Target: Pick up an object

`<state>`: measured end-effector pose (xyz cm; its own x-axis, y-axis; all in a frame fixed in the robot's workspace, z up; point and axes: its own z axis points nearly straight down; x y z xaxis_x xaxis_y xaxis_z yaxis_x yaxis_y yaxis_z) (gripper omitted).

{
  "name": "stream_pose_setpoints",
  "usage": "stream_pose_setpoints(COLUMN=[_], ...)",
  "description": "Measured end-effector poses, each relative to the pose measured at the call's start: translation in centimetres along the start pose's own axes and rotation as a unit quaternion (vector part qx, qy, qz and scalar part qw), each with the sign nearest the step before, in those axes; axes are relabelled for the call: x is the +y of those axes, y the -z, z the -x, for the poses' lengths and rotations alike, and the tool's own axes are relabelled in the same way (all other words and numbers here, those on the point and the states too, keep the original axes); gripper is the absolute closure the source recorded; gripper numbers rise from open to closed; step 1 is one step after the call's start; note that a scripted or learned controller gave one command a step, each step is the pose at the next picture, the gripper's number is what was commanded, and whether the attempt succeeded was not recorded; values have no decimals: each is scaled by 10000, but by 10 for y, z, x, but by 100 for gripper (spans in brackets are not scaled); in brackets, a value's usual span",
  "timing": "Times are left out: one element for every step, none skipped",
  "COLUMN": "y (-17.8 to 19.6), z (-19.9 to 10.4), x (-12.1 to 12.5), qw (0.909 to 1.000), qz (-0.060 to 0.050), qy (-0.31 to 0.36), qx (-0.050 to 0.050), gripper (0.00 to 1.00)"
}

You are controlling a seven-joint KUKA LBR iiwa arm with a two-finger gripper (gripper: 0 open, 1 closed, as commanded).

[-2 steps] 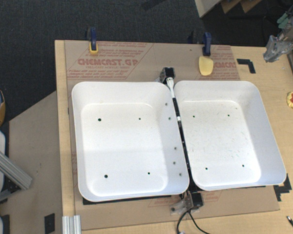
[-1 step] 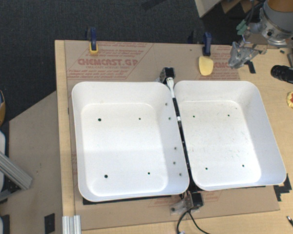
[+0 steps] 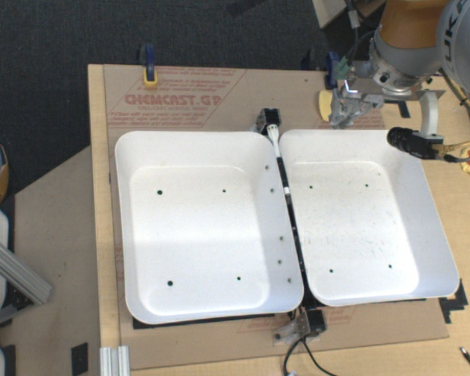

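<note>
Yellowish scrap (image 3: 324,105) lies just beside the hand (image 3: 345,117), toward the left bin (image 3: 124,210), beyond the right bin (image 3: 446,241) rim; whether the hand is open cannot be told.

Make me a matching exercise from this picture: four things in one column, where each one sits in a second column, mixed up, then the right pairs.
Things
1. two-finger gripper on the grey arm
2. thin black strip
3. blue and yellow clamp
4. red printed lettering

Places
A. on the brown board, beyond the left white bin
B. at the board's far edge, left side
C. by the far rim of the right white bin
D. between the two bins

Pairs: 1-C, 2-D, 3-B, 4-A
</note>
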<state>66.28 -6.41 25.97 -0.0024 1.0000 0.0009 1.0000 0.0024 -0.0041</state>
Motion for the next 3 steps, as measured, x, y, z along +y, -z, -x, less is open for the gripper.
stream_pose_setpoints(y=[167,25,171], z=[-39,-37,-89], x=[-22,4,-2], qw=[9999,10000,9999], qz=[119,-9,103], qy=[15,-13,16], qx=[-5,-3,0], gripper=[100,100,100])
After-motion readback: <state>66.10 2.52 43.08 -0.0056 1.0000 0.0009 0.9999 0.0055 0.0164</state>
